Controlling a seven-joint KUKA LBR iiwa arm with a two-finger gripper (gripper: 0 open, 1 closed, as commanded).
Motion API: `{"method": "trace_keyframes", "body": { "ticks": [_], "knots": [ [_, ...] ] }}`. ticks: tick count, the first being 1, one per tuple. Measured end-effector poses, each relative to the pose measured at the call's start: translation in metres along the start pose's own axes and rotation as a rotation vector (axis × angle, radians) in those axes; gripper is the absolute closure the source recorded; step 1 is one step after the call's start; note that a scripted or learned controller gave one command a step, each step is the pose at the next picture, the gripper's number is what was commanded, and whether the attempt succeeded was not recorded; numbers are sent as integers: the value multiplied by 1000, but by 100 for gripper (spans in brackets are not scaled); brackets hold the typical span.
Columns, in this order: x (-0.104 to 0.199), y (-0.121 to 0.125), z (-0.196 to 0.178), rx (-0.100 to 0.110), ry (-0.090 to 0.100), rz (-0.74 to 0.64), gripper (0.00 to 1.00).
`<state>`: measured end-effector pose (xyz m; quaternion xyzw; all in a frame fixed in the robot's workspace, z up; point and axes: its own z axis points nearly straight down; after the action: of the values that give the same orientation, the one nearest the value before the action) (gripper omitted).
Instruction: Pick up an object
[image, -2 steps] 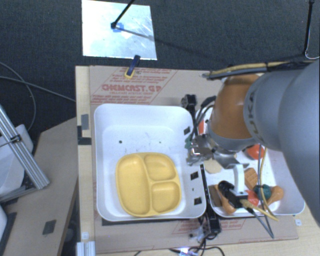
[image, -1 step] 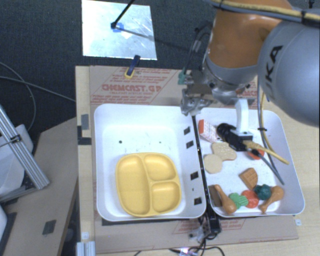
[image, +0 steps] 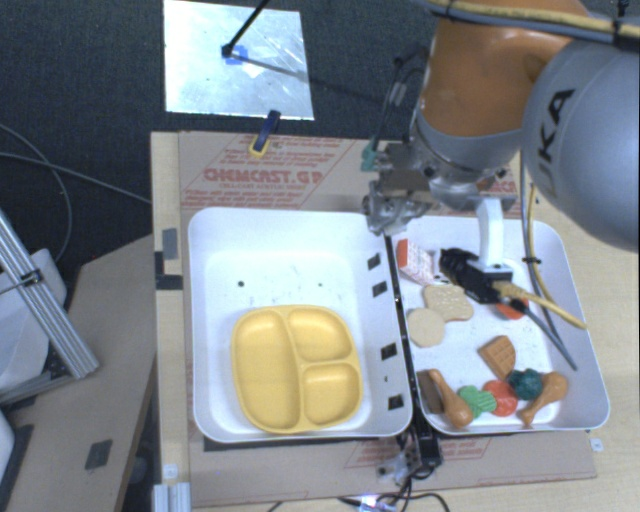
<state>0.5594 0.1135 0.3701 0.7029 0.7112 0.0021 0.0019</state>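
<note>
Red print on the brown board under the bins reads CHEMCAST, then what looks like G9, and up on the grey arm the black letters KA show. The pincer hangs over the far end of the wall where the left bin and the right bin meet; wide or narrow, I can't tell from this angle. Closest thing to it is the red-and-white packet, lying in the right bin just beside the pincer, a touch nearer the camera and to the right. Nearer again come a ragged biscuit and a round biscuit, side by side. Then a brown bread slice, and along the near edge a brown bottle, a green piece, a red tomato and a drumstick, all well apart from the pincer. Over in the left bin, a yellow divided tray sits toward the near side
</note>
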Motion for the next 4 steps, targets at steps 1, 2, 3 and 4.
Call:
{"method": "trace_keyframes", "body": {
  "ticks": [1, 2, 3, 4],
  "knots": [
    [0, 1, -11, -2, 0, -7, 100],
    [0, 1, -21, -4, 0, -13, 100],
    [0, 2, -32, -6, 0, -20, 100],
    [44, -10, -123, -6, 5, 3, 100]
  ]
}}
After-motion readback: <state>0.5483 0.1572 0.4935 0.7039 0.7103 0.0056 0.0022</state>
